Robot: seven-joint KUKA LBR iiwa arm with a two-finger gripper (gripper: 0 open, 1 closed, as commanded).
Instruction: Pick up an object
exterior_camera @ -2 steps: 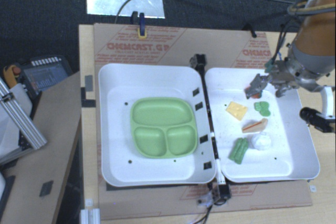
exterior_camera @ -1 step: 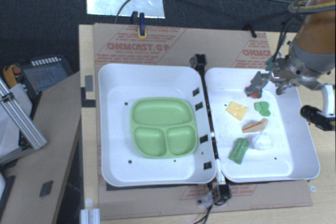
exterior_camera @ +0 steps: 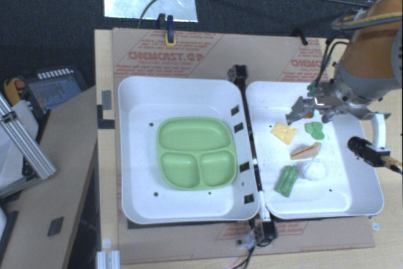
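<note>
Camera view looks down on a table point(exterior_camera: 107, 135) with two white bins side by side. The grey arm point(exterior_camera: 371, 60) with its orange band comes in from the right, and its end effector point(exterior_camera: 310, 108) hangs over the right bin point(exterior_camera: 359, 198), near that bin's top part.

I cannot tell if the end effector is apart or together, because it is small and dark. No thing shows between its tips.

The small things to pick up all lie in the right bin. A yellow wedge like cheese point(exterior_camera: 283, 133) sits just below the end effector and a bit to its left. A little green bumpy thing point(exterior_camera: 315, 130) sits just below the end effector, a bit to its right. Lower down lies a thing like a hot dog point(exterior_camera: 306, 150), tan with a red stripe. A white round thing point(exterior_camera: 313, 169) lies just under the hot dog, touching it or almost. A long green thing point(exterior_camera: 286, 181) lies farthest below the end effector, close to the wall between the bins.

Well off to the left of the end effector, the left bin point(exterior_camera: 135, 186) holds a green plate point(exterior_camera: 194, 153) with three parts. Black clips point(exterior_camera: 239, 128) run down the edge where the two bins meet.
</note>
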